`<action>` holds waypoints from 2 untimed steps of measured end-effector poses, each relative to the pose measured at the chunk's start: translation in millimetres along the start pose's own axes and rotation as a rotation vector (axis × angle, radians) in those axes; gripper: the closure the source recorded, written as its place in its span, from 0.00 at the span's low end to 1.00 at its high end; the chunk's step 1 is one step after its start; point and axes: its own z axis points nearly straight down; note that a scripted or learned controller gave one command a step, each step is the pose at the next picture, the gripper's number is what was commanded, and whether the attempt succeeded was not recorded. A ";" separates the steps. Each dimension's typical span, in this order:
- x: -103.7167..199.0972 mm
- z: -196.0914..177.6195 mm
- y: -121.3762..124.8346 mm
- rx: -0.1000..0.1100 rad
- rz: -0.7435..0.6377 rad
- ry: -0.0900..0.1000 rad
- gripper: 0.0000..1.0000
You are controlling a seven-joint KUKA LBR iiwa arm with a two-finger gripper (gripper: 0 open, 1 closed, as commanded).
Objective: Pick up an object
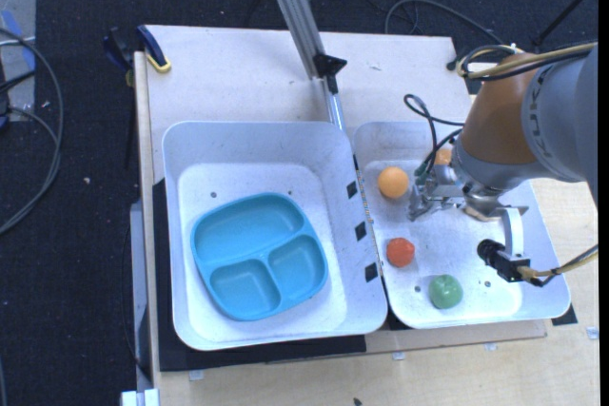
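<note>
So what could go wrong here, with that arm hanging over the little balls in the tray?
The gripper sits beside the orange ball; a round ball may roll away when nudged. The red ball and green ball lie close by, so a sweep might knock them. Dangling cables near the wrist could perhaps snag on the right bin.

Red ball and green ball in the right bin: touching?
Apart. The camera view shows bare white bin floor between the round red ball and the round green ball.

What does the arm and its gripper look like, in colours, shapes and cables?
The arm is thick, rounded and grey, with an orange band above the wrist. Black cables loop beside it. The gripper is small, of grey metal.
</note>
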 end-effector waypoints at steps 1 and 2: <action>-3.8 -45.0 7.2 -0.005 -0.004 -0.001 1.00; -0.6 -88.4 5.5 -0.005 -0.005 -0.001 1.00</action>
